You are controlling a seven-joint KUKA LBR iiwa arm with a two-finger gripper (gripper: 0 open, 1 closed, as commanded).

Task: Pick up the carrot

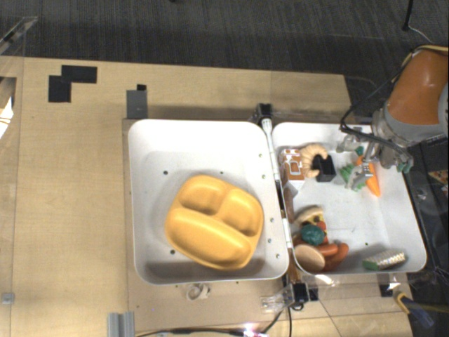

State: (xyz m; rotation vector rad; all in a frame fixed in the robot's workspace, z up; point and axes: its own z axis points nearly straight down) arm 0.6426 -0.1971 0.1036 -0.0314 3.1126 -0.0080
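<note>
The carrot [372, 182], small and orange with a green leafy top [353, 173], lies in the upper right part of the right bin [400, 216]. My gripper [365, 161] hangs directly over it, reaching in from the right under the orange-banded wrist [419, 86]. The gripper's grey body covers the carrot's upper end. Whether the carrot is touched or gripped is hidden from this angle.
The left bin [151, 153] holds a large yellow bread-shaped object [214, 220]. In the right bin, a pastry [311, 151], a black item [323, 166] and a brown box [292, 164] sit left of the carrot. A heap of toy foods [317, 243] and a silvery item [385, 260] lie along the front.
</note>
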